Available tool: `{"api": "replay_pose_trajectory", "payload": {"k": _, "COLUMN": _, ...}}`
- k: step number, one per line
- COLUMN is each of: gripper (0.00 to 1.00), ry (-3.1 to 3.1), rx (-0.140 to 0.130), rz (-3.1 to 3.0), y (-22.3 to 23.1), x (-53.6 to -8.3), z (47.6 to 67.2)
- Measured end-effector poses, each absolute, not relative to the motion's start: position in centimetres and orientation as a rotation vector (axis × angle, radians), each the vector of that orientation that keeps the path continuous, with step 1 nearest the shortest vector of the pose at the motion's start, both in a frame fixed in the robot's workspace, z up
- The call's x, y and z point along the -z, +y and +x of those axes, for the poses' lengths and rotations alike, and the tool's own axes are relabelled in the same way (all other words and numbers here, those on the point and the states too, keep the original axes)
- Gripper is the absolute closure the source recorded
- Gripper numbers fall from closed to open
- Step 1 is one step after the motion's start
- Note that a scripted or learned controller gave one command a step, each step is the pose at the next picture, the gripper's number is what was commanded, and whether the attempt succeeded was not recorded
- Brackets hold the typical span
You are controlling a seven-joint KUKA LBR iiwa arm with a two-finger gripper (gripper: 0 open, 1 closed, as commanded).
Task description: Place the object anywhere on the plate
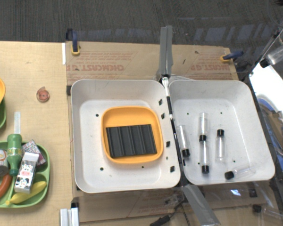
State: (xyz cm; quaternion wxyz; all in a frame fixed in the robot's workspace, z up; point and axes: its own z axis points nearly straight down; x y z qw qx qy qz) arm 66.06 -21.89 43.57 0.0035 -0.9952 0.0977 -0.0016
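I am looking down on two white bins set side by side in the middle of the frame. The left bin [87,166] holds an orange-yellow plate [131,113] with rounded corners, a little right of the bin's centre. A black ribbed slab [132,141] lies flat on the plate, inside its rim and towards the lower half, with its ribs running up and down the frame. That is the task's thing as far as I can judge, and it rests on the plate.

The right bin [240,102] holds five clear tubes with black caps. One tube [183,140] lies along the bin's left wall. Two more [203,126] [204,157] lie end to end near the middle. A fourth [220,144] lies just right of those, and a fifth [238,172] lies slanted in the lower right corner, apart from the others.

I cannot tell the state of the hand from this view.

Cardboard [146,62] lies under both bins, with a clamp [74,46] at its upper left corner and another [231,56] at its upper right. At the lower left of the frame a green tray [37,192] carries toy food and a green bottle [14,152].
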Motion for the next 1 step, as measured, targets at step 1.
{"api": "replay_pose_trajectory", "payload": {"k": 1, "gripper": 1.00, "ry": 0.305, "rx": 0.005, "rz": -3.120, "y": -21.84, "x": -44.10, "z": 66.06}}
